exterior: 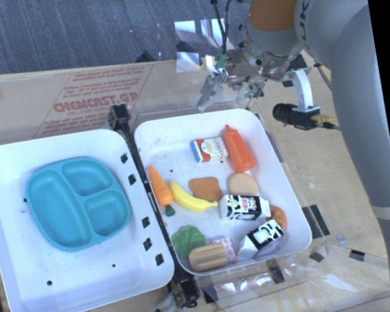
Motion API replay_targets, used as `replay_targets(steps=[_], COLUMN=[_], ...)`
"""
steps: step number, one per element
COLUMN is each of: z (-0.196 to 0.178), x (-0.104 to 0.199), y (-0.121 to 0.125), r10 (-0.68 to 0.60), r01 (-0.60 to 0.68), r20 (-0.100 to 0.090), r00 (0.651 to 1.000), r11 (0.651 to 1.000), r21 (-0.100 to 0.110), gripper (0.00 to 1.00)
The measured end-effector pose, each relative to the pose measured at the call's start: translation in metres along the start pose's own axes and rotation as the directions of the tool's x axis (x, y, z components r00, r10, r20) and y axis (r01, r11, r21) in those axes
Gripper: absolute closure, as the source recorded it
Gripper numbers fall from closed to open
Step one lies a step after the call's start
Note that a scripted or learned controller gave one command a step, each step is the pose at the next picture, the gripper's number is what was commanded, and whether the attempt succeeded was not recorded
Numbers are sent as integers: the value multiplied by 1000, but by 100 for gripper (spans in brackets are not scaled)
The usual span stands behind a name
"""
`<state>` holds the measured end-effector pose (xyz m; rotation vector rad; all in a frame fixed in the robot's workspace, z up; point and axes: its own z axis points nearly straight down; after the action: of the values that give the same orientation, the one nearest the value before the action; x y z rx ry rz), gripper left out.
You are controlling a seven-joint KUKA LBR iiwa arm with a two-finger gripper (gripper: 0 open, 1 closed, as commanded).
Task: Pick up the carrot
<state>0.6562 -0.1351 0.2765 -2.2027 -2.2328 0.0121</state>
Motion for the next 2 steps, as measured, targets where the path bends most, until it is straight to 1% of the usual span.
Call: replay_targets(steps=[1,2], z=[90,86], x=[34,80], y=[-46,-84], r10=[-42,-19], r01=[42,19], r20=[-1,-1], r00=[999,1000], r11=[999,1000], r21=[10,3], gripper=[0,0])
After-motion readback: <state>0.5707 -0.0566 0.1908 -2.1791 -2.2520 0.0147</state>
